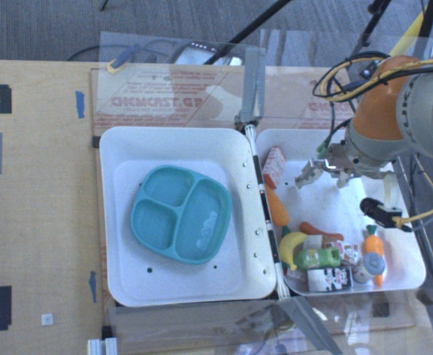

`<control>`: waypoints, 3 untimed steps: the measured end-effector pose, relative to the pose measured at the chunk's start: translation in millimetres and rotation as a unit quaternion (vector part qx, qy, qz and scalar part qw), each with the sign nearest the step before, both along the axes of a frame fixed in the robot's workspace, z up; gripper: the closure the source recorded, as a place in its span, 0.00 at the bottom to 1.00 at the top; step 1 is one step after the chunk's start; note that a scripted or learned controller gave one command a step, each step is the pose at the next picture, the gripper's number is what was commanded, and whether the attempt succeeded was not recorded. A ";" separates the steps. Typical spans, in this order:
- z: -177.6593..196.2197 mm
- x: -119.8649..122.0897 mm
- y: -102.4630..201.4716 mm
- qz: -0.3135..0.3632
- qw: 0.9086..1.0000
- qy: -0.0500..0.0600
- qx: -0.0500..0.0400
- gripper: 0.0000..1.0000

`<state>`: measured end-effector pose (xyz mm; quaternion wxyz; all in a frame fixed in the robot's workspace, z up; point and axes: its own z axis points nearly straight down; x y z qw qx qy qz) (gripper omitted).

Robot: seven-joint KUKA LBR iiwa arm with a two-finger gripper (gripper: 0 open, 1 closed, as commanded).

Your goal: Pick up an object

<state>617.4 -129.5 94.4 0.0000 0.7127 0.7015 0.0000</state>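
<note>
The end effector point(324, 173), fingers spread wide and holding nothing, hangs over the right bin point(416, 272). Near its front wall lie a banana point(288, 244), green bottle point(319, 257) and carrot point(277, 207). The left bin point(120, 148) holds a teal divided plate point(180, 214). A clear sheet point(157, 98) reads "CHEMCAST".

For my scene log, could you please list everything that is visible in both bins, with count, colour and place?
bins: 2, white, side by side on bench
divided plate: 1, teal, left bin
carrot: 1, orange, right bin, left wall
banana: 1, yellow, right bin, front
bottle: 1, green, beside banana
carton: 1, red-white, right bin, back left
small carrot toy: 1, orange, right bin, front right
arm: 1, grey with orange band
gripper: 1, over right bin, open
</note>
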 end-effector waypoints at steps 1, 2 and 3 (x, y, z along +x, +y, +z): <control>-8.8 9.6 -20.7 0.091 0.996 -0.002 -0.001 0.00; -7.4 -57.4 5.0 0.364 0.931 -0.002 0.000 0.00; -7.0 -86.7 11.7 0.369 0.930 -0.003 -0.001 0.00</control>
